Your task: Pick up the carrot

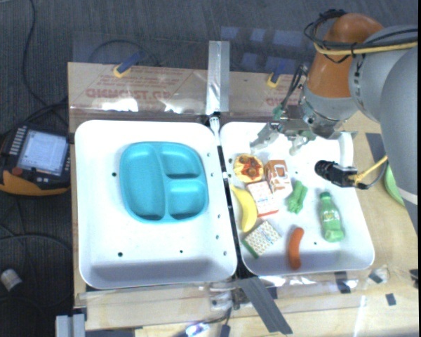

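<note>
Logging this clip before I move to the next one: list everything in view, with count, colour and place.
bins: 2, white, side by side on the bench
tray: 1, blue, three compartments, in the left bin
carrot: 1, orange, near edge of the right bin
banana: 1, yellow, left side of the right bin
bottle: 1, green, right side of the right bin
small boxes: about 3, red-and-white and pale, middle of the right bin
green vegetable: 1, beside the boxes
handheld screen: 1, orange and black, on the floor at left
arm: 1, grey with orange band, from the right
tool: 1, open, above the right bin's far edge, holding nothing
</note>
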You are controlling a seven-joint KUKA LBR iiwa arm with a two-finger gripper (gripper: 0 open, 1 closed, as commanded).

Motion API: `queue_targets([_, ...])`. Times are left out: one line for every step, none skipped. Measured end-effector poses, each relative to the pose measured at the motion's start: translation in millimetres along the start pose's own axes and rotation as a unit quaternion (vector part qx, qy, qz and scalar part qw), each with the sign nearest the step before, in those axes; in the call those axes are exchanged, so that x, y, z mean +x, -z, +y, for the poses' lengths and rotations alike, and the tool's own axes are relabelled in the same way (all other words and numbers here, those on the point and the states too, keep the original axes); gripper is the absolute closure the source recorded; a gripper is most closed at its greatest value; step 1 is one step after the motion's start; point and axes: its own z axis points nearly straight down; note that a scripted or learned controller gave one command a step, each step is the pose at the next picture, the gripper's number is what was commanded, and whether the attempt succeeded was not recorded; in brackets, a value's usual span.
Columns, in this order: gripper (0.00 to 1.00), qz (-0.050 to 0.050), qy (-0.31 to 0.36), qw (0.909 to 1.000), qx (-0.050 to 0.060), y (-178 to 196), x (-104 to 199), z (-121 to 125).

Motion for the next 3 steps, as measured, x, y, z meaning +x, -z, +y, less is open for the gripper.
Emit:
queue_targets([0.00, -0.004, 0.103, 0.9946, -0.014, -60, -6, -18])
queue_targets([0.00, 0.000, 0.314, 0.9495, -0.001, -4, 67, -25])
queue_targets([0.00, 0.000, 0.253, 0.9676, 0.000, -4, 128, -63])
